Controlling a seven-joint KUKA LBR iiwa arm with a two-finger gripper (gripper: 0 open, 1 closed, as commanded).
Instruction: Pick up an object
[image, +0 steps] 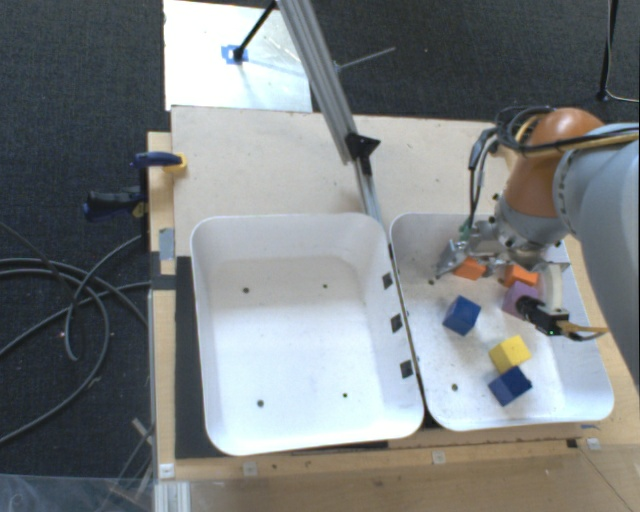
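A dark blue cube (510, 385) lies nearest; the hand (487, 262) hangs low in the right bin (585, 395) over an orange block (470, 268) — spread or pinched, I cannot tell; beyond sit a matte yellow cube (510, 352), another blue cube (461, 315) and a pale purple block (519, 298).

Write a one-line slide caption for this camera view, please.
Robot arm lowers its pincer among colored blocks in the right bin.

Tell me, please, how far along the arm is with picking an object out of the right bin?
Done: the pincer is down in the right bin, at an orange block. In hand: whether it has a hold cannot be seen. Left: lifting; the blue cube, yellow cube and darker blue cube lie on the floor.
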